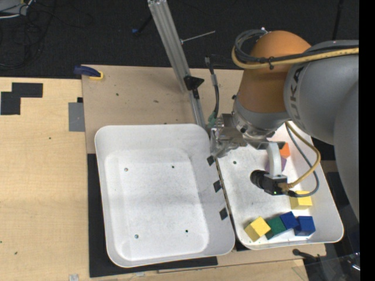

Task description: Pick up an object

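Observation:
My gripper (221,140) hangs over the far left corner of the right bin (240,180), close to the wall it shares with the left bin (152,192). Loose blocks lie in the right bin. A yellow block (256,228), a green block (275,226) and two blue blocks (288,219) (305,225) are clustered at the near edge. Another yellow block (301,201) lies a little farther back. An orange block (285,151) shows beside the wrist, partly hidden by the arm. Nothing is visible in the gripper.
A slanted aluminium post (174,51) rises behind the bins, ending near the gripper. Small black clips (218,186) line the edge between the two bins. The bulky arm (275,81) covers the right bin's far side.

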Available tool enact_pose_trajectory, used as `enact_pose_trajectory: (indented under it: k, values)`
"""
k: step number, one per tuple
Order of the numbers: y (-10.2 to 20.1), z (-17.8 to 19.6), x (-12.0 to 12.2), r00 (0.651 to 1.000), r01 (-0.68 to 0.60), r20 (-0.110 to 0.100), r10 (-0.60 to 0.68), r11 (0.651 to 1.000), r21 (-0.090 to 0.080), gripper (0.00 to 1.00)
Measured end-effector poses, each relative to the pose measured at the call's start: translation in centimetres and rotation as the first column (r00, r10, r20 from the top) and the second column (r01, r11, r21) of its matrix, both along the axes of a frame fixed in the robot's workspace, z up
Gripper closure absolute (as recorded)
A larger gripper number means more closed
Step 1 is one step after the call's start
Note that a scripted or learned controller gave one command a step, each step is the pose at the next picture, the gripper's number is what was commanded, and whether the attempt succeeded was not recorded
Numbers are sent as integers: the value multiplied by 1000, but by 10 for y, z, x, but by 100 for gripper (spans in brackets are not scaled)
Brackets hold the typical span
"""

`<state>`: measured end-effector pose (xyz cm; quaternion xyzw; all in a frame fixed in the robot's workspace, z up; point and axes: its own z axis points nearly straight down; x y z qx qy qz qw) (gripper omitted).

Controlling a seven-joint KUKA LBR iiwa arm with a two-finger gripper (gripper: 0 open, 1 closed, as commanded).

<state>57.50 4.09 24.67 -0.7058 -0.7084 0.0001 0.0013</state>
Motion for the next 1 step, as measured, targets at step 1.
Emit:
enact_pose_trajectory:
  k: [1]
  values:
    - [44,-9,32,1000,1,0,-1,1000,-1,100]
